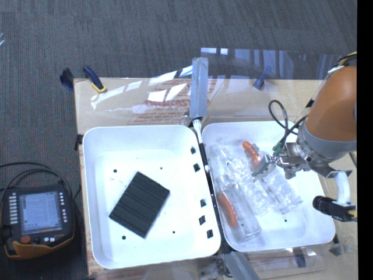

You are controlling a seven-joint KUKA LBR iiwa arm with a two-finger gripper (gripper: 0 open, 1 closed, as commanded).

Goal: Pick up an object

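The end effector (265, 165) hangs low over the right bin (317, 229), reaching in from the right at the end of the grey arm with its orange band (335, 107). Whether its fingers are apart or together cannot be told from this angle, since the metal tip blends into the clutter beneath it. It sits directly above a heap of clear plastic items (256, 188), crumpled and see-through, spread across the middle of that bin. Just to its upper left lies a small orange object (251, 150), and nothing is visibly held between the fingers. Lower in the same bin, near its left wall, an orange-red piece (228, 209) lies lengthwise inside or under a clear plastic bottle-like item (242, 217). A black cable (280, 115) loops up from the wrist.

In the left bin (96, 150), well apart from the end effector, a flat black ribbed block (140, 204) lies tilted on the white floor. The two bins sit side by side on the bench (145, 95). Off the bench, at the lower left, a control pendant (36, 217) with a screen rests on the dark carpet (116, 28).
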